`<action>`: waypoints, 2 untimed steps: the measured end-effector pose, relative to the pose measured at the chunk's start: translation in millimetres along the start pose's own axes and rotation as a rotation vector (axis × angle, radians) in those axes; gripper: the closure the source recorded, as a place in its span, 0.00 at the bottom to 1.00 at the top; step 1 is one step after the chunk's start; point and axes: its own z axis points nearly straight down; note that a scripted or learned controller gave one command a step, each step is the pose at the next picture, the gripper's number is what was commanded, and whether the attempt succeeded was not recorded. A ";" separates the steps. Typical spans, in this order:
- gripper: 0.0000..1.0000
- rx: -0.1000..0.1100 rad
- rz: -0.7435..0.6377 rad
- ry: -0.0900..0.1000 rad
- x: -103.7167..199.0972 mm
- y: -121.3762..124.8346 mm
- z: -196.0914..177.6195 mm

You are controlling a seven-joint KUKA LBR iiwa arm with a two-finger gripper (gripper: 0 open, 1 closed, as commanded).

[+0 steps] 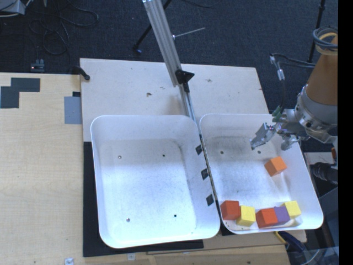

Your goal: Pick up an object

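Counter point(33, 164) with two white bins, listed against the right bin point(231, 131). Left bin point(143, 181): touching its left wall. Red block point(230, 209), yellow block point(246, 216), red-orange block point(267, 217), purple block point(282, 213), second yellow block point(292, 208): clustered along its near wall. Orange block point(275, 165): mid-right floor, apart. Gripper point(274, 138): above its far right, fingers spread, grasping nothing.

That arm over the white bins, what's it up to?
It is trying to pick up a block. The gripper hangs open over the right bin, holding nothing, just above and left of a lone orange block. Five more blocks, red, yellow, orange, purple and yellow, sit in a row along the bin's near edge. The left bin is beside it.
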 end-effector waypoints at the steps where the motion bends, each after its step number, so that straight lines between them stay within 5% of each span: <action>1: 0.00 0.000 0.001 0.000 -0.2 0.0 0.0; 2: 0.00 0.001 -0.003 -0.003 -60.4 27.5 31.8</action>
